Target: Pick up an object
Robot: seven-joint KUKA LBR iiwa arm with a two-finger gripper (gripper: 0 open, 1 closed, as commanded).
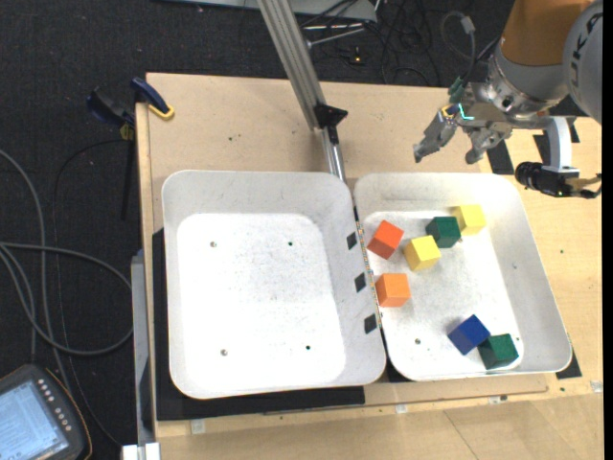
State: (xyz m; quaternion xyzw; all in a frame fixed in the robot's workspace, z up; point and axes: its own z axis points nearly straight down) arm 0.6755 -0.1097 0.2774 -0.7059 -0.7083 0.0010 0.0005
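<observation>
Orange-banded arm (551,27) cropped at frame edge

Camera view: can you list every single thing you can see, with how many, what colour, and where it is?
Orange blocks: 2, orange, left side of the right bin, one above the other.
Yellow blocks: 2, yellow, upper middle of the right bin; the second is nearer the far rim.
Green blocks: 2, dark green, one between the yellow blocks, one in the near right corner.
Blue block: 1, blue, touching the corner green block.
Right bin: 1, white.
Left bin: 1, white, beside it.
Clamp: 1, blue and yellow, bench's far left corner.
Metal pole: 1, grey, slanting over the bench's far edge.
Gripper: 1, grey, open, above the bench past the right bin's far rim, holding nothing.
</observation>
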